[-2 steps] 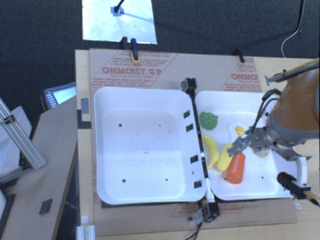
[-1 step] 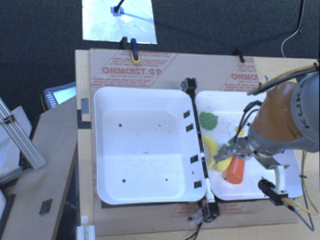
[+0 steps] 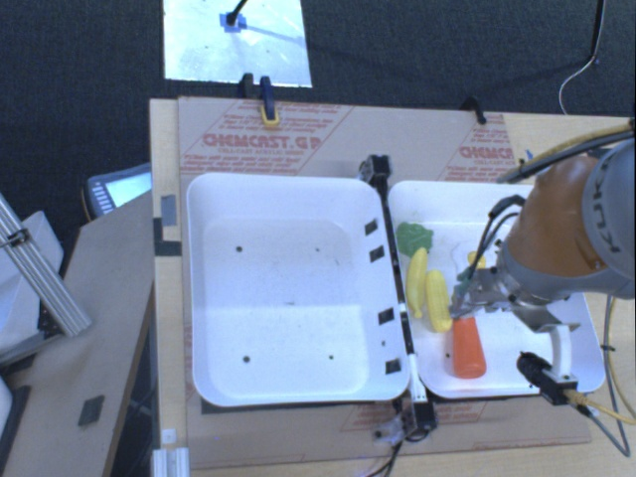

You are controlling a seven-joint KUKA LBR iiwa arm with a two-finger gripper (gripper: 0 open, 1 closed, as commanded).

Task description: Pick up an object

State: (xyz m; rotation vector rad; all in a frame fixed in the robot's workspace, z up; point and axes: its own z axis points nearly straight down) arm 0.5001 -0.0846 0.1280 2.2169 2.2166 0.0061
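Orange carrot-shaped thing (image 3: 467,347) lying flat in the right bin (image 3: 437,199), toward the near edge, long axis running roughly front-to-back in the view, just a bit tilted; top end up near the gripper, bottom end pointing at the bin's front rim. Two yellow banana-ish pieces (image 3: 428,291) just left of it, side by side, also lengthwise front-to-back, w/ a green leafy lump (image 3: 415,237) right above them near the divider. Gripper (image 3: 467,301) down low in the same bin, hanging right over the carrot's upper end and next to the right-hand banana piece. Too cluttered w/ cables and metal bits to make out the finger gap, so can't tell if spread or closed, and can't tell if touching anything. Nothing clearly between the tips. Left bin (image 3: 199,227) sitting alongside, sharing the middle divider.
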